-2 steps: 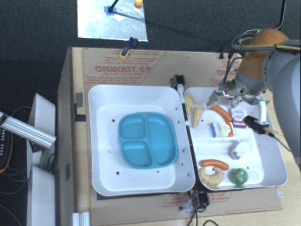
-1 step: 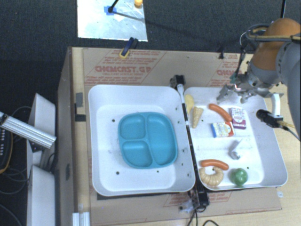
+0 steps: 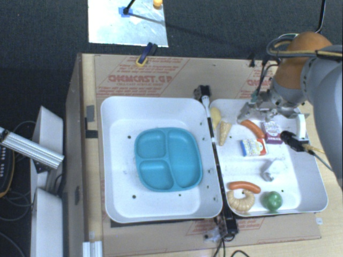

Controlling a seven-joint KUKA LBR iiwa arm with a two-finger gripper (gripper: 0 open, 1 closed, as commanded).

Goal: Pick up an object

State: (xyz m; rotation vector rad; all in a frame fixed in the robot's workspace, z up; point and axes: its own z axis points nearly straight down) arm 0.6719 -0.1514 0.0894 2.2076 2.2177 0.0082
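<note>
right bin (image 3: 313, 189): orange carrot (image 3: 252, 128) slants down-right beneath claw (image 3: 261, 110).

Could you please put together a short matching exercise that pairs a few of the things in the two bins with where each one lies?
Things:
1. blue divided tray
2. green ball
3. orange sausage
4. yellow cone

Places:
A. near corner of the right bin
B. middle of the left bin
C. right bin, close to the divider between the bins
D. right bin, just behind the curled pastry

Pairs: 1-B, 2-A, 3-D, 4-C
</note>
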